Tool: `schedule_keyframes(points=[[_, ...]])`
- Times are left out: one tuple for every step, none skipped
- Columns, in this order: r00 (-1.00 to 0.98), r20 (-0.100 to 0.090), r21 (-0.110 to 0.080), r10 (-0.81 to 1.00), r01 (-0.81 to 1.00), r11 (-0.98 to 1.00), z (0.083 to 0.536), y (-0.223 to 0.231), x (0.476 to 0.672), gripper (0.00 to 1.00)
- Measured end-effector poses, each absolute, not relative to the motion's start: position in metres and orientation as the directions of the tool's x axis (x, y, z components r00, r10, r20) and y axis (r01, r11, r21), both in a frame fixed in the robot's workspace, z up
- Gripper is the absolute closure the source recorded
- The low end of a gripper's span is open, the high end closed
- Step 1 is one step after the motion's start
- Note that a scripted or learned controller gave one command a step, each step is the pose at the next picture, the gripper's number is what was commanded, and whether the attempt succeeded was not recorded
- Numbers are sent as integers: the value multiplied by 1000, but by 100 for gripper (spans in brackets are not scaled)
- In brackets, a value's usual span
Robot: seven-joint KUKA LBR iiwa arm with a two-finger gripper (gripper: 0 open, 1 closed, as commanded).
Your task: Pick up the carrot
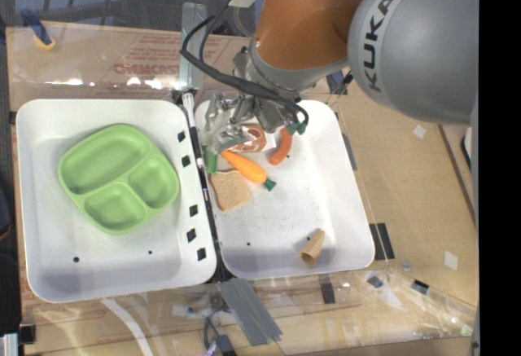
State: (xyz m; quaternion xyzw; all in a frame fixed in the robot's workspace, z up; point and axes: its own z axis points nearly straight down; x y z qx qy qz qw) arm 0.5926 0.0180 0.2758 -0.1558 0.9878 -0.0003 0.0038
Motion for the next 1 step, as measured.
schedule_keyframes(points=[[-696, 2, 2, -718, -718, 696, 191, -9, 536, 100]])
